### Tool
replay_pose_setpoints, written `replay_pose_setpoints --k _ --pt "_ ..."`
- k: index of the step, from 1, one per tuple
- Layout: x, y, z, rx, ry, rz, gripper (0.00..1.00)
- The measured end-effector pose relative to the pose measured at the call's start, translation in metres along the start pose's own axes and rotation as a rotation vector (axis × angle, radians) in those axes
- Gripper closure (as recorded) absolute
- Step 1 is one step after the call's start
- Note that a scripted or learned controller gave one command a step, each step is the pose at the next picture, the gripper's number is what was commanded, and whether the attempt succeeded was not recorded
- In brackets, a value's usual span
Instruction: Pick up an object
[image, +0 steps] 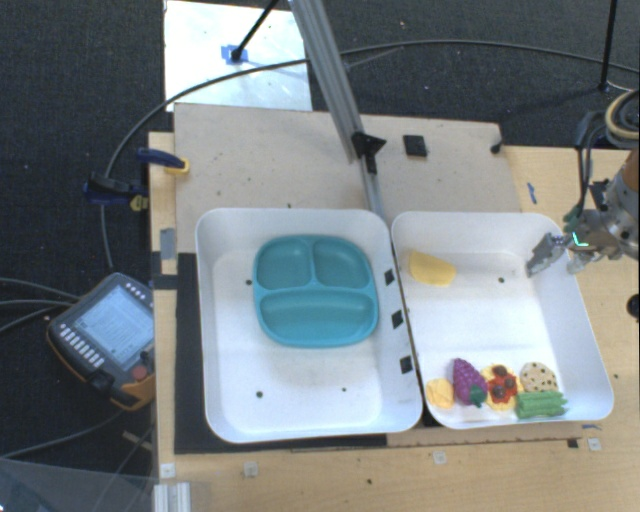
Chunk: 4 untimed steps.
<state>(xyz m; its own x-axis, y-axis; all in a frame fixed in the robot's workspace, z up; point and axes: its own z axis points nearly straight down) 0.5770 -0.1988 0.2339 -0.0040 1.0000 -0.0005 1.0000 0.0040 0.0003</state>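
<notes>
Left bin: a teal divided plate is laid flat mid-bin, likely as a drop-off spot.

Right bin: a yellow toy food piece is set alone near the far-left corner. The other pick candidates are bunched along the near wall: small yellow piece, purple grapes, pizza slice, cookie, green beans.

Gripper is seen over the right bin's far-right rim, well apart from every toy; nothing is held or touched. How far open it is cannot be told.
</notes>
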Motion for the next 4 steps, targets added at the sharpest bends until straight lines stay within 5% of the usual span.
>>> replay_pose_setpoints --k 1,4 --pt "0.000 0.001 -0.001 -0.002 -0.001 0.000 0.00" --pt "-0.001 -0.002 0.146 -0.006 -0.001 0.004 0.00"
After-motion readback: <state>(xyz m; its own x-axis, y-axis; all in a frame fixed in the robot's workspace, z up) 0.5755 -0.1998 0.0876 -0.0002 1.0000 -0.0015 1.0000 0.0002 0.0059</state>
